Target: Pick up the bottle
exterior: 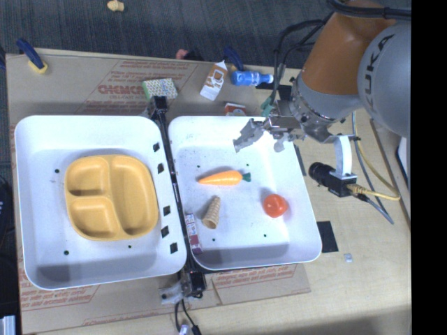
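The bottle (245,79) is small and blue with a pale cap. It lies on its side on the cardboard behind the right bin (300,218), outside it. My gripper (262,139) hangs over that bin's back right part, in front of the bottle and slightly to its right. Its two fingers (246,135) stand open with nothing between them. The grey and orange arm reaches in from the upper right.
An orange carrot (220,179), a cone (211,211) and a red tomato (275,205) lie in the right bin. A yellow divided plate (112,194) sits in the left bin (28,187). A small carton (214,81) and a green sponge (160,88) lie near the bottle.
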`<state>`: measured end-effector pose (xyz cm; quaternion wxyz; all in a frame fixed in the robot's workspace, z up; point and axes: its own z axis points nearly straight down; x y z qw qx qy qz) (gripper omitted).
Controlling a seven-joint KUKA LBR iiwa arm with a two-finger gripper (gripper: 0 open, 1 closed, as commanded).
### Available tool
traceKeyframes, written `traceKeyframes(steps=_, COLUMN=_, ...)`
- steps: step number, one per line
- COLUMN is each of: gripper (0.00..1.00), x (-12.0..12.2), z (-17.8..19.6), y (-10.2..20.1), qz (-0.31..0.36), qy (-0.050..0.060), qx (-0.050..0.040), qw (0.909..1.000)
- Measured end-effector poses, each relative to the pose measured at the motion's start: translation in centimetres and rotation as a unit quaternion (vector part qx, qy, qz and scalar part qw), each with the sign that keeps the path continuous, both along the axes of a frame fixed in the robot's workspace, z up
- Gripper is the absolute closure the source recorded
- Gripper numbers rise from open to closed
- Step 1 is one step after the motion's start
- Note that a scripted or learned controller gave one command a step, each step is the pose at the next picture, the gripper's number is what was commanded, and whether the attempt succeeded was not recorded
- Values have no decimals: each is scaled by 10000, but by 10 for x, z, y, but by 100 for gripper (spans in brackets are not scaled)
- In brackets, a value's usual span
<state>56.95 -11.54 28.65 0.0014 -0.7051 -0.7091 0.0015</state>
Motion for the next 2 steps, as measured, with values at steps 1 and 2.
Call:
traceKeyframes(steps=1, gripper=0, x=52, z=76, y=52, qz=-419, qy=-11, qx=0, qw=9991)
traceKeyframes(steps=2, gripper=100, x=52, z=86, y=53, qz=-389, qy=2, qx=-3, qw=9992)
